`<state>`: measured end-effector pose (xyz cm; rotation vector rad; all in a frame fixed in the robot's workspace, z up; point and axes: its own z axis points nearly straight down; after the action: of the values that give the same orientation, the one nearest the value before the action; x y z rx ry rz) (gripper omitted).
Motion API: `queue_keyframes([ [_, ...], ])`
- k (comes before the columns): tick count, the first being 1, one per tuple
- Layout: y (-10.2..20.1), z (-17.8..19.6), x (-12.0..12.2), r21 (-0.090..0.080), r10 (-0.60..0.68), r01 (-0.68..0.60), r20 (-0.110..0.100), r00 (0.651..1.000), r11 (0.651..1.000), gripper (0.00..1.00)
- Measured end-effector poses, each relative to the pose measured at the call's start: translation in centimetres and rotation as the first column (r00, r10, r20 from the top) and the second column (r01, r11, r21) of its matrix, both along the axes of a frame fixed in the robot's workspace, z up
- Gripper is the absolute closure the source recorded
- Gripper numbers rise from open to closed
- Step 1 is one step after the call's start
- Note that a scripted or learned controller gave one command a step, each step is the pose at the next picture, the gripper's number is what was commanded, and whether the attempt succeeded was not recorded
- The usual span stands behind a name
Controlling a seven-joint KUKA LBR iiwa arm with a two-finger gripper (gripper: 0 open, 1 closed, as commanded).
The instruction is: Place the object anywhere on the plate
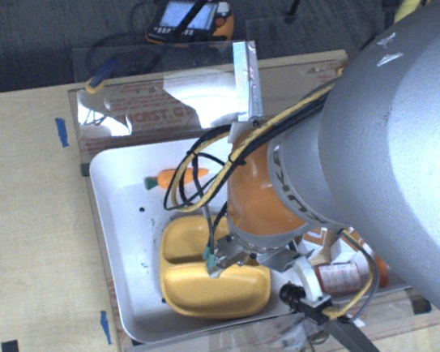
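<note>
While the arm [381,155] hangs over the white bin [121,227], its jaws' state cannot be told above the yellow plate [211,283].

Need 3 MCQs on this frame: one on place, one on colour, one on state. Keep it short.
1. Where does the carrot lie in the white bin?
A. near its far wall
B. at its near edge
C. outside it

2. What colour are the two rounded blocks under the arm?
A. blue
B. yellow
C. green

3. How do the two blocks stand to each other?
A. far apart
B. in different bins
C. side by side, touching or nearly so

Key: 1 A, the carrot sits by the bin's far wall, above the blocks in the view. 2 B, both are plainly yellow. 3 C, they lie together in the one bin.
</note>
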<state>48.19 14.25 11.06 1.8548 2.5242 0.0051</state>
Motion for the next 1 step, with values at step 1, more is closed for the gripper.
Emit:
queue_keyframes([
  [1,-0.95,5.67,-0.32,0.002,-0.188,0.188,-0.011,0.982,0.982,1.00],
])
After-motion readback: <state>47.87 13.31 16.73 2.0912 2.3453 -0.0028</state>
